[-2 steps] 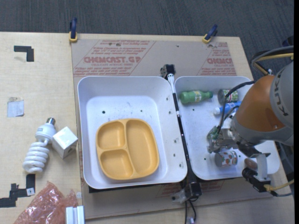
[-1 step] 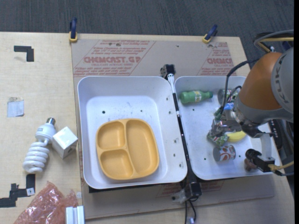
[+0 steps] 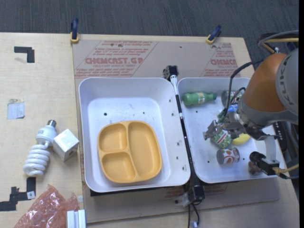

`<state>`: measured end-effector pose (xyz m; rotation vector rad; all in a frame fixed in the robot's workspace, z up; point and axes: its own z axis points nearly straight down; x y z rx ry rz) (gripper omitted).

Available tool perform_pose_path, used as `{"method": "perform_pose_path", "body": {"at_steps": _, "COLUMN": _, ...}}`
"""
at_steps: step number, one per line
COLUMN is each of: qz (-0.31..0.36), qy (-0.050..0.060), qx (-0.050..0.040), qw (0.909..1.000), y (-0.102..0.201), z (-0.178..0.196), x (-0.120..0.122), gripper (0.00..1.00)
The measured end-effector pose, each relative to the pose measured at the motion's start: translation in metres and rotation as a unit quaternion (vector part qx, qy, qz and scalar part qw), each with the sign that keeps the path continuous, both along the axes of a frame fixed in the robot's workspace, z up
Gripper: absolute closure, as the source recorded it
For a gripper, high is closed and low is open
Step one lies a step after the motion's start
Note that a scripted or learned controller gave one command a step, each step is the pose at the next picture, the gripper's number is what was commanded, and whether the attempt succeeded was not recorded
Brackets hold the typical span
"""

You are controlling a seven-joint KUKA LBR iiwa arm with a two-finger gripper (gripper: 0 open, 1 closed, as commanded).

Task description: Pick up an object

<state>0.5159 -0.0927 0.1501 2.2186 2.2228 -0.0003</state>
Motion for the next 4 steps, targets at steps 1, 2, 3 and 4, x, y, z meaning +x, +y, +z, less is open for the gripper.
{"method": "perform_pose_path", "body": {"at_steps": 1, "qz": -0.001, "qy": 0.0, "qx": 0.0001, "qw": 1.0, "y": -0.006, "z": -0.058, "x": 0.011, "gripper": 0.0}}
{"method": "perform_pose_path", "body": {"at_steps": 2, "qz": 0.0, "qy": 0.0, "qx": -0.0003, "qw": 1.0, "y": -0.006, "z": -0.048, "x": 0.012, "gripper": 1.0}}
{"method": "perform_pose_path", "body": {"at_steps": 3, "qz": 0.0, "qy": 0.0, "qx": -0.0001, "qw": 1.0, "y": -0.02, "z": -0.058, "x": 0.061, "gripper": 1.0}}
{"method": "perform_pose_path", "body": {"at_steps": 4, "qz": 0.0, "qy": 0.0, "qx": -0.0001, "qw": 1.0, "y": -0.02, "z": -0.058, "x": 0.061, "gripper": 0.0}}
